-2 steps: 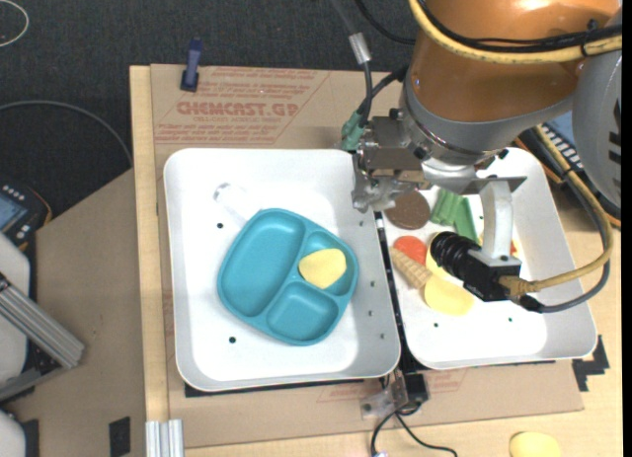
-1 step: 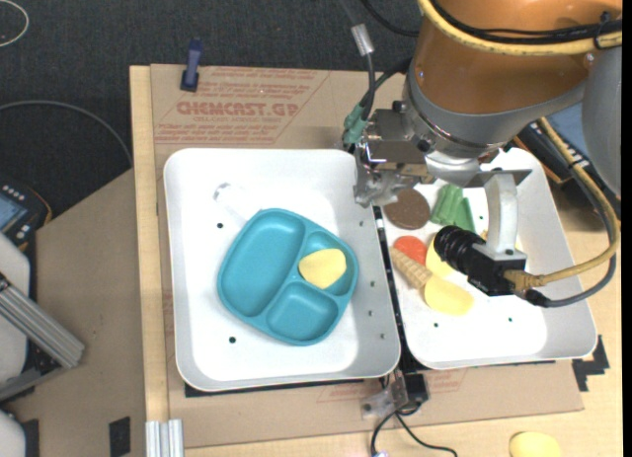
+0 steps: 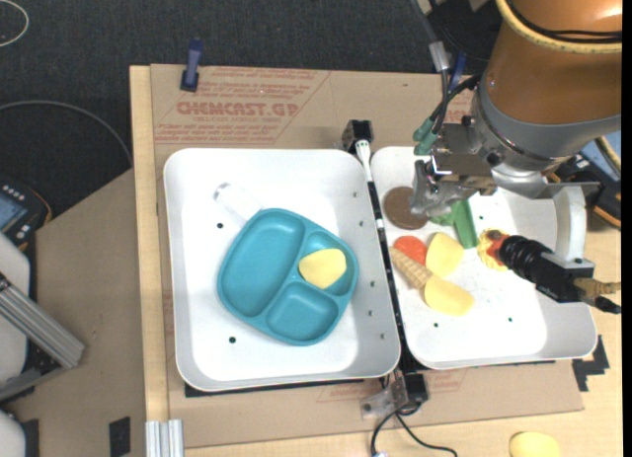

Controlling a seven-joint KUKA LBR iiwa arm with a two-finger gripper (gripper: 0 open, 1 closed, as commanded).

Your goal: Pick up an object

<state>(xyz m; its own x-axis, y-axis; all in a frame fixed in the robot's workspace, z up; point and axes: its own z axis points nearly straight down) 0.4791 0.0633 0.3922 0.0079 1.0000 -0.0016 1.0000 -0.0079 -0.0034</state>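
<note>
Left bin [image 3: 188, 248]: a teal divided plate [image 3: 262, 267] lies about mid-bin, turned at an angle. A yellow lump [image 3: 322, 267] sits in the plate's compartment nearest the bin's right edge. Nothing here is near the arm, so this bin is likely not the target.

Right bin [image 3: 494, 337]: the loose items are bunched in its left half.
- A brown disc [image 3: 398, 210] lies flat against the left edge, toward the far corner.
- Just nearer, an orange-red piece [image 3: 410, 246] touches a tan cone [image 3: 410, 269].
- Right of these, a yellow wedge [image 3: 444, 254] sits above a second yellow piece [image 3: 449, 297], which lies toward mid-bin.
- A green stick [image 3: 461, 220] lies slanted beside the wedge.

The gripper [image 3: 434, 200] hangs low at the far-left part of this bin, between the brown disc and the green stick and overlapping the disc's right rim. That position suggests it is lining up a grab on one of the two, probably the disc, though the wrist hides the contact. I cannot tell whether the gripper is spread or closed, and nothing is visibly held.

The pick is not yet done. The disc lies flat and close to the bin wall, which makes it hard to grip.
</note>
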